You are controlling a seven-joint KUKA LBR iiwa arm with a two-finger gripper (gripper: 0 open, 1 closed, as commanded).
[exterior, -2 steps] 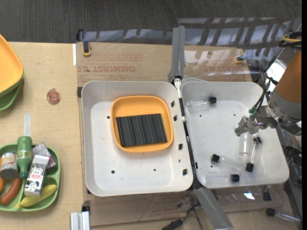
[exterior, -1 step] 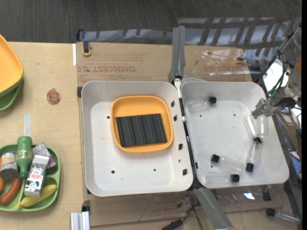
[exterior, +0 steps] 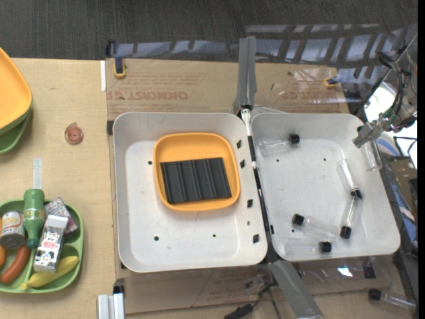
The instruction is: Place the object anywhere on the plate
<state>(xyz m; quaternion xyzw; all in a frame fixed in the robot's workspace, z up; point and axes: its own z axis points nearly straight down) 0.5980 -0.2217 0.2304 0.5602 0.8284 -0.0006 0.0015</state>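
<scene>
An orange square plate [exterior: 194, 141] sits in the left white bin [exterior: 139, 231]. A dark grey ribbed rectangular block [exterior: 197, 180] lies flat in the plate's middle. The right white bin [exterior: 312, 178] holds several clear plastic tubes with black caps, among them one at the far left [exterior: 277, 142], one at the right [exterior: 348, 177] and one near the front [exterior: 309, 246]. My gripper [exterior: 373, 130] is a small grey shape at the right bin's far right corner, well away from the plate and with nothing visibly in it.
A metal divider [exterior: 246, 72] runs between the bins at the back. On the wooden bench to the left stand a green tray of toy food [exterior: 41, 244] and stacked orange and green dishes [exterior: 12, 105]. Cables and clutter [exterior: 398, 65] crowd the right edge.
</scene>
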